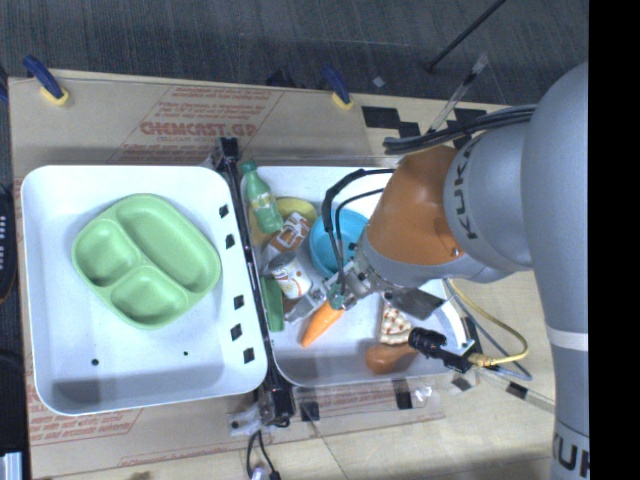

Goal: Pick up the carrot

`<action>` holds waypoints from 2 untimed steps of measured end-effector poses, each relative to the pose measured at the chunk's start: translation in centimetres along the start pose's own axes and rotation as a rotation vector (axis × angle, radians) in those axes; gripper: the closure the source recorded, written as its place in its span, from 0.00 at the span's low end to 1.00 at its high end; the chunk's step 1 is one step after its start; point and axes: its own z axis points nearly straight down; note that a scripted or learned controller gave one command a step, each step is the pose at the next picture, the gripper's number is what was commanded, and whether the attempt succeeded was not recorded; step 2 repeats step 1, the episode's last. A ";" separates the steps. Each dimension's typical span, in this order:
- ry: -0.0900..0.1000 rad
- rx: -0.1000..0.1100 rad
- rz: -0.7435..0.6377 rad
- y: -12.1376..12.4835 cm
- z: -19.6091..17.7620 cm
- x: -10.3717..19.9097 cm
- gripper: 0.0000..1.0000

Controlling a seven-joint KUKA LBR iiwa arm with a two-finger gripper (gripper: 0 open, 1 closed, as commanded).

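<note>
The orange carrot [320, 324] lies tilted in the right bin [340, 368], near its front left, with its thick end pointing up and to the right. My gripper [341, 294] is low over the bin, right at that thick end and touching or nearly touching it. The orange wrist band and grey arm sit above it and hide the bin's right half. The carrot's tip rests on the bin floor.
Around the carrot are a green stick [273, 304], a small round can [292, 284], a blue bowl [328, 244], a green bottle [261, 201], a checkered piece [393, 321] and a brown item [386, 358]. The left bin [60, 368] holds a green divided plate [147, 258].
</note>
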 end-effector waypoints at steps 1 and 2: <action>-0.003 -0.001 -0.007 0.2 -1.2 -0.1 1.00; -0.003 -0.001 -0.007 0.2 -1.2 -0.1 1.00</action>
